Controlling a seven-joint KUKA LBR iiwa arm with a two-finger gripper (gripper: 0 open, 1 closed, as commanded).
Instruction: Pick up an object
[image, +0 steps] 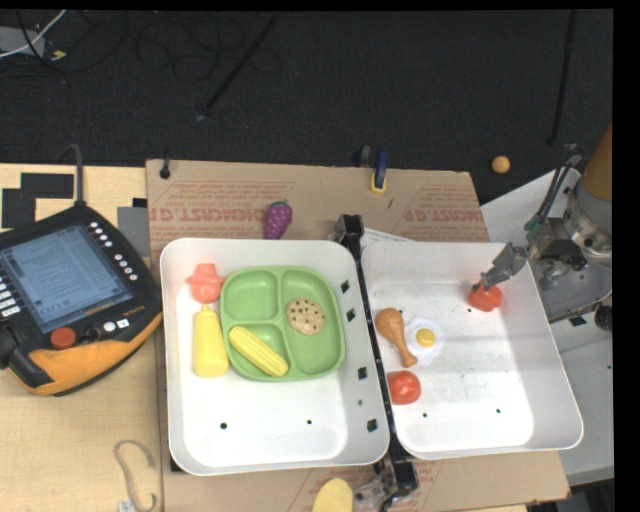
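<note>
At the far right of the right bin (560, 400), small red toy (485, 297), touching the gripper (497, 275) (open or closed, cannot tell). Probably light, hard plastic, slippery; best taken across the round middle.

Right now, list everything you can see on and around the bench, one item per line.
White bins: 2, white, side by side on the bench.
Divided plate: 1, green, left bin.
Cookie: 1, brown, on the plate.
Corn cob: 1, yellow, on the plate.
Yellow bottle: 1, yellow, left of the plate.
Pink toy: 1, pink, above the bottle.
Drumstick: 1, tan, right bin.
Fried egg: 1, white and yellow, beside the drumstick.
Tomato: 1, red, right bin.
Red object: 1, red, at the gripper.
Grapes: 1, purple, behind the left bin.
Control pendant: 1, black and orange, far left.
Gripper: 1, grey, over the right bin.
</note>
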